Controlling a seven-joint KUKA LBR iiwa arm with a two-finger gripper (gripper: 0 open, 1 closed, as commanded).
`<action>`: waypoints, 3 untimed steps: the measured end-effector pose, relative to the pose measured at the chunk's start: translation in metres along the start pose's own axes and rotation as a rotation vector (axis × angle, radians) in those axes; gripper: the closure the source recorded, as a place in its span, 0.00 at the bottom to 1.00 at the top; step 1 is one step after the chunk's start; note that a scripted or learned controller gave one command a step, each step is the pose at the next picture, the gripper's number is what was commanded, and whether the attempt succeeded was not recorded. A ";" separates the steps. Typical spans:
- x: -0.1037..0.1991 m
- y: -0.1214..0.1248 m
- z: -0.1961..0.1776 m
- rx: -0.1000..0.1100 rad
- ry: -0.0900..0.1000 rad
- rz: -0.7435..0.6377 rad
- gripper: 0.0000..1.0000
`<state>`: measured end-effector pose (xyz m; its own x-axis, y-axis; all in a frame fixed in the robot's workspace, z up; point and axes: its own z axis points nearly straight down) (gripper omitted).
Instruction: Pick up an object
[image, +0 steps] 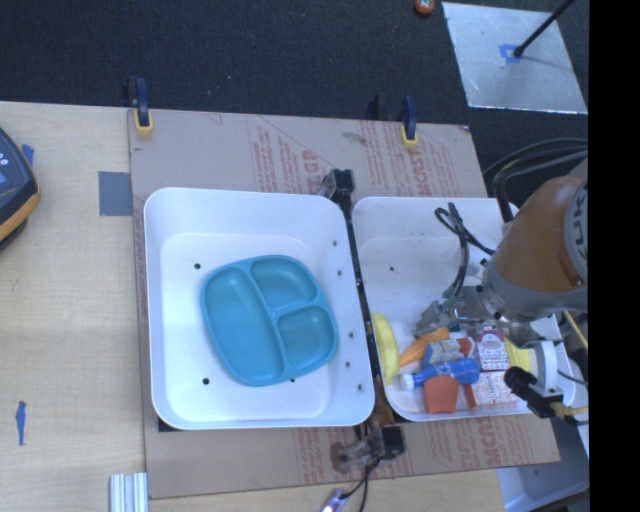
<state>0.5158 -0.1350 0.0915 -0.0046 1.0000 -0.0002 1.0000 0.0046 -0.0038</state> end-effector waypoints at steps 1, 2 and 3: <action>0.042 0.062 -0.001 -0.001 0.000 -0.003 0.00; 0.039 0.013 0.000 0.000 0.000 0.000 0.00; 0.039 0.013 -0.010 0.001 -0.001 -0.003 1.00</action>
<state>0.5285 -0.0963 0.1016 -0.0080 1.0000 -0.0011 1.0000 0.0080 -0.0048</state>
